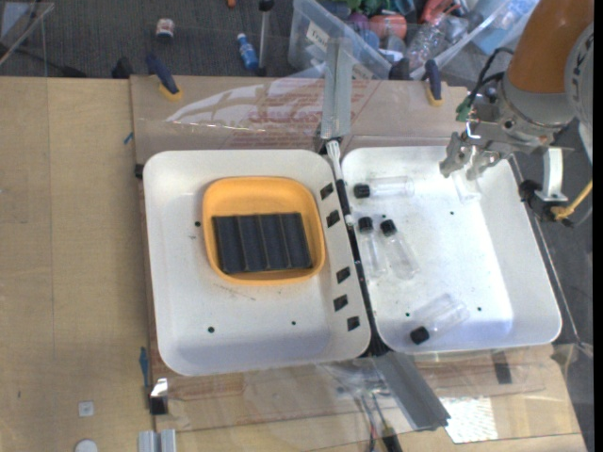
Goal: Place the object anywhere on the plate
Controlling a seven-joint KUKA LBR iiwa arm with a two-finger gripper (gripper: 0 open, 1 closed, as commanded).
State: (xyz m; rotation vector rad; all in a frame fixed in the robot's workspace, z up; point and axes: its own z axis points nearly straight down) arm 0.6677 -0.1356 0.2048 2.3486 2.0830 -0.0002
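An orange plate (pixel 263 195) lies in the left bin (pixel 179 290), with a dark grey ribbed slab (pixel 262 242) on it. The right bin (pixel 509 281) holds several clear plastic bottles with black caps: one near its far left (pixel 388 187), two side by side at the left (pixel 388 250), and one near the front (pixel 439 314). My gripper (pixel 468 163) hangs over the right bin's far right corner, open, with nothing that I can make out between its fingers. A faint clear shape (pixel 468 190) lies just below it.
Black clips (pixel 341 273) line the divider between the two bins. A clear tub of colourful toys (pixel 396 8) stands behind the bins. An upright metal post (pixel 334 92) rises at the far end of the divider.
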